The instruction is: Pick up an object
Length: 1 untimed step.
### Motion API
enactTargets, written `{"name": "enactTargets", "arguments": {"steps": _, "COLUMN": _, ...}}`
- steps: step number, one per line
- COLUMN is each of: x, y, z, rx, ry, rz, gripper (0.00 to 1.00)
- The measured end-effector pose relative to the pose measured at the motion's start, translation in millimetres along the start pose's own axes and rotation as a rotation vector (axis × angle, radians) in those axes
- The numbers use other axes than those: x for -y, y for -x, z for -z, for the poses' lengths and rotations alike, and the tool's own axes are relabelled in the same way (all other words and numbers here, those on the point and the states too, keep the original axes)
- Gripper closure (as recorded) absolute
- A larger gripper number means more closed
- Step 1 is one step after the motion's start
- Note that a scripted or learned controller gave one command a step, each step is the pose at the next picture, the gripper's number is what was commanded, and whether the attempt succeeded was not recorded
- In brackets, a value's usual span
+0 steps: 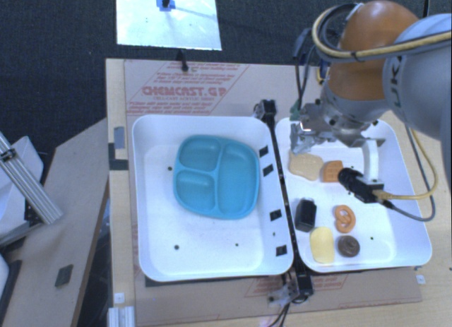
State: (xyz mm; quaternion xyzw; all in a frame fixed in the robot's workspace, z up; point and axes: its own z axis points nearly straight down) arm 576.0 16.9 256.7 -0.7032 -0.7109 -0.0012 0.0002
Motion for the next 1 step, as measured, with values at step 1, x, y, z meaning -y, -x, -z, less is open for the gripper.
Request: {"name": "enactTargets", "arguments": {"steps": 1, "x": -12.6, "y": -54.7, "z": -9.7, "rx": 0.000, "ry": 0.001, "rz": 0.000, "gripper": 1.00}}
